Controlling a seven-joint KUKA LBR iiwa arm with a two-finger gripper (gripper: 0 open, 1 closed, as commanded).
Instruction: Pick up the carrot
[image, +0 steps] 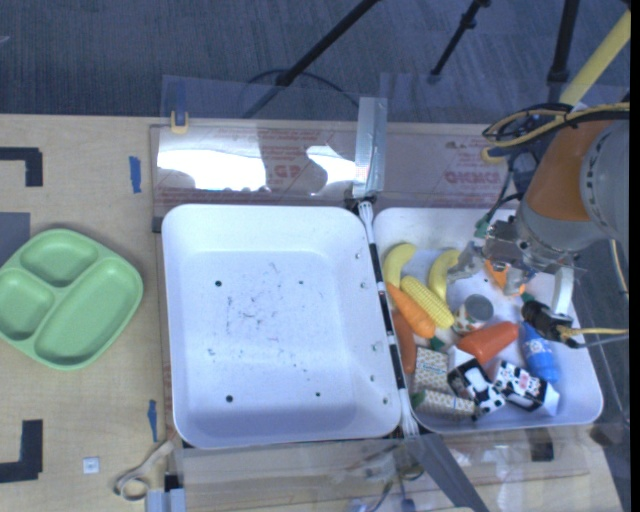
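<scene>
Reaching in from the right, the grey arm (585, 180) with its orange band hangs over the upper part of the right bin (590, 400), and its gripper (500, 262) sits low above the clutter there; whether the jaws are apart or together cannot be told, since the wrist and cabling hide them from above. The carrot (402, 318) lies along the left wall of the right bin, a long orange shape running from near the bin's middle down toward the front, partly covered by the corn cob (424, 300) that crosses over its upper end. It is apart from the gripper, with other toys between them. Two bananas lie at the back of the same bin: one banana (397, 262) curves just above the corn, and a second banana (443, 270) lies beside it, nearer the gripper. A small grey cup (478, 305) stands near the middle of the bin, and an orange-red cone-like toy (490, 340) lies just in front of it. A blue bottle (538, 360) lies on the right side, and a black-and-white cow toy (500, 388) rests toward the front, next to a pale perforated block (432, 370). The left bin (190, 240) is a broad white tray with faint scuff marks on its floor. Well to the left on the wooden bench (80, 140), a green divided plate (65, 298) sits apart from both bins.
</scene>
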